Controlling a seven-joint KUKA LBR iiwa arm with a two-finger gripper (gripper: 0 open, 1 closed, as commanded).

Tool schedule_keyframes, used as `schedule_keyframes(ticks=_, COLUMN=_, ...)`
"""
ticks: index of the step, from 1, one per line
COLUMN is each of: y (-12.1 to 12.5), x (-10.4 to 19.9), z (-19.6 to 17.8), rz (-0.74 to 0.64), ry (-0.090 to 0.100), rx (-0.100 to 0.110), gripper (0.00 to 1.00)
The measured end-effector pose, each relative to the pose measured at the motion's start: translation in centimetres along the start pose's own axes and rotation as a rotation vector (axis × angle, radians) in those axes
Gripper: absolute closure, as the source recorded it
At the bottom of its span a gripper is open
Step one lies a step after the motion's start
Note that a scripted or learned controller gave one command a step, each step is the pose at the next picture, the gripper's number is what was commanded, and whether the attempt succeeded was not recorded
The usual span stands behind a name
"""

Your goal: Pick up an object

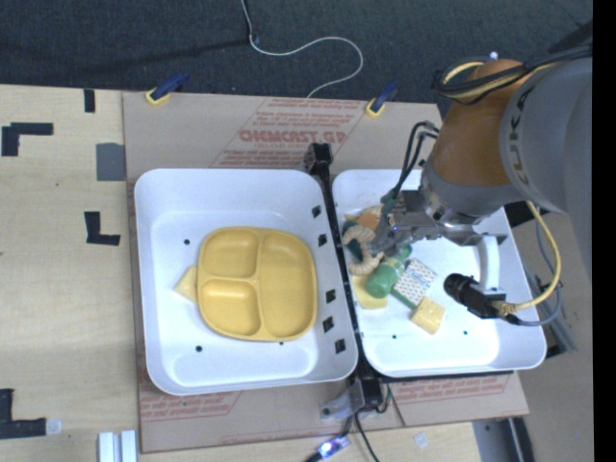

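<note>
Nearest me, a small pale-yellow foam block (pixel 428 315) lies in the right white bin (pixel 520 354), probably light and squashy, best pinched across its flat sides, beyond it the gripper (pixel 393 234).

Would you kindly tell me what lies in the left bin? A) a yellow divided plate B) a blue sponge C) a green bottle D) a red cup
A: the yellow divided plate lies flat in the left bin, its three compartments facing up.
</note>
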State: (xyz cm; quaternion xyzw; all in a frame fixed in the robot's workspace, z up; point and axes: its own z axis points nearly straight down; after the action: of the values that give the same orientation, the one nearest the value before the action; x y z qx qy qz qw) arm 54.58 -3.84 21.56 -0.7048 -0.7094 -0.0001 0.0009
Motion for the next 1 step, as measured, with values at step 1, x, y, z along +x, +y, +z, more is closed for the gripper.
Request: schedule_keyframes(ticks=1, y=3.99, x=3.58, z=-1.41, rz=0.000, ry=0.000, rx=-0.003, gripper=1.00)
